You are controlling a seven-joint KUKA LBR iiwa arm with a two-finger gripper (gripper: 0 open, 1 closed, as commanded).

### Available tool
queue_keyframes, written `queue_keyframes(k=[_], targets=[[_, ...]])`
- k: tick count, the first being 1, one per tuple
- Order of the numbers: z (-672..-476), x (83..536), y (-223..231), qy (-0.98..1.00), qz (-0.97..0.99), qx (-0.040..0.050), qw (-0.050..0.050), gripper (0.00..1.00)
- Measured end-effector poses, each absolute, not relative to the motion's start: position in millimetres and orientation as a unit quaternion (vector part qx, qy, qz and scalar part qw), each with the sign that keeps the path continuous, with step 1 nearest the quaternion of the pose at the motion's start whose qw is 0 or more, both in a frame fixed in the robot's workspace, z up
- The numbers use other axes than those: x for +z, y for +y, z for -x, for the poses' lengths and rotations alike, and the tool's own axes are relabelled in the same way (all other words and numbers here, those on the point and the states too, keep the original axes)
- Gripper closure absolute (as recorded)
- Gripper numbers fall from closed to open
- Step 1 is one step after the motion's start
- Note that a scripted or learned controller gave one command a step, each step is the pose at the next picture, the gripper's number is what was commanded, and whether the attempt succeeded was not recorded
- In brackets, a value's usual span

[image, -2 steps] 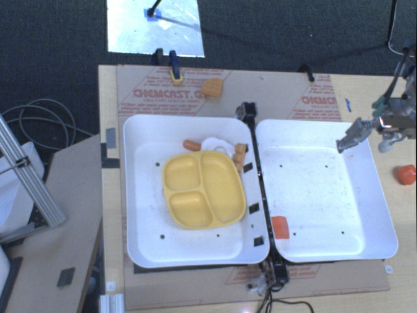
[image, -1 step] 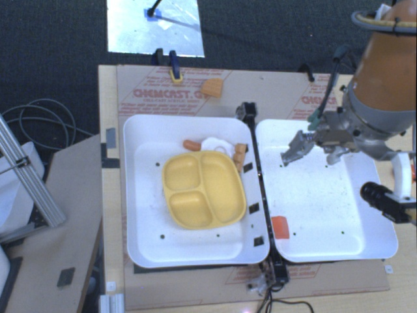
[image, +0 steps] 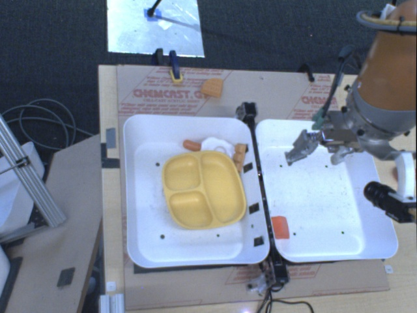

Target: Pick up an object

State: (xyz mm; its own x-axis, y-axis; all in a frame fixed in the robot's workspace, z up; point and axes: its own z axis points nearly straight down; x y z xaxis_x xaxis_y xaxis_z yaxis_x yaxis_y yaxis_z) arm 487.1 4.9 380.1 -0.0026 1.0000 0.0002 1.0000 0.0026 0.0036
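My gripper (image: 320, 152) hangs over the upper middle of the right bin (image: 339, 240), its two fingers spread apart with nothing between them. A small orange-red block (image: 279, 226) lies at that bin's lower left, well below the gripper. In the left bin (image: 140, 175) a yellow divided plate (image: 203, 189) lies in the middle. Just behind the plate are a small orange sausage-shaped piece (image: 191, 145), a white object (image: 217, 146) and a tan block (image: 240, 155) near the bin's right wall.
A tan-orange piece (image: 212, 87) lies on the cardboard behind the left bin, near a yellow and blue clamp (image: 174, 67). A black fitting (image: 388, 201) sticks in over the right bin's right rim. The divider between the bins carries black clips (image: 247, 111).
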Motion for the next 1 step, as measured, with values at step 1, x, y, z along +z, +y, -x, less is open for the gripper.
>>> queue_keyframes(k=[1], targets=[[-488.0, 391.4, 5.2, 0.710, -0.704, 0.0027, 0.002, 1.00]])
